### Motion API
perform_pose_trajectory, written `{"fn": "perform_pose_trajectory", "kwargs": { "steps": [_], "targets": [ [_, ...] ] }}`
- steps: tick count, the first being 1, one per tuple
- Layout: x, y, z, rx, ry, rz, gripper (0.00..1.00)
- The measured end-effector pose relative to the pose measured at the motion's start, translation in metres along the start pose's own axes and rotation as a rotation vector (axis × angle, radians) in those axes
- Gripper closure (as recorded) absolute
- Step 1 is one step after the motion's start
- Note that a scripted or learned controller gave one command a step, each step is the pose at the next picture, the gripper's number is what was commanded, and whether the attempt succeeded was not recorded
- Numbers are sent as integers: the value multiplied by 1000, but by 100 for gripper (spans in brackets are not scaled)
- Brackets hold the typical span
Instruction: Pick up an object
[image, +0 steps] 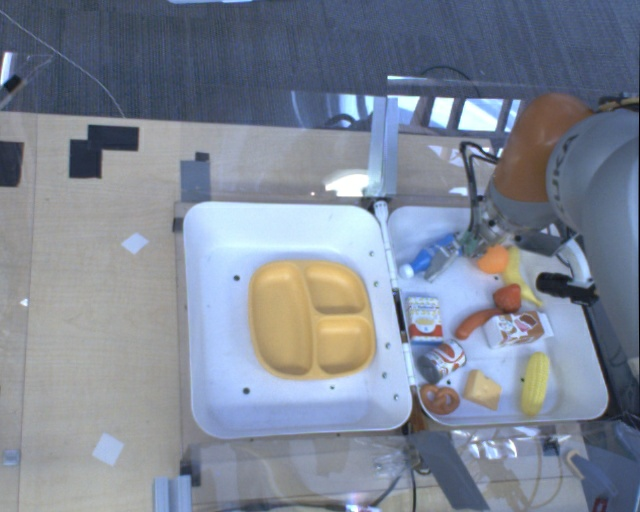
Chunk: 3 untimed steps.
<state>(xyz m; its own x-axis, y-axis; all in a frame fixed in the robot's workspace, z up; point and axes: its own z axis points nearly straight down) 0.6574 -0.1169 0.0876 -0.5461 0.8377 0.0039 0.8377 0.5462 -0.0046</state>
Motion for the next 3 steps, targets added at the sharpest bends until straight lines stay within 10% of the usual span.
{"fn": "perform_pose_trajectory", "kwargs": {
  "steps": [1,3],
  "targets": [
    [8,13,-2,21,5,-432,0],
    [9,13,-2,20,5,-433,0]
  ]
}}
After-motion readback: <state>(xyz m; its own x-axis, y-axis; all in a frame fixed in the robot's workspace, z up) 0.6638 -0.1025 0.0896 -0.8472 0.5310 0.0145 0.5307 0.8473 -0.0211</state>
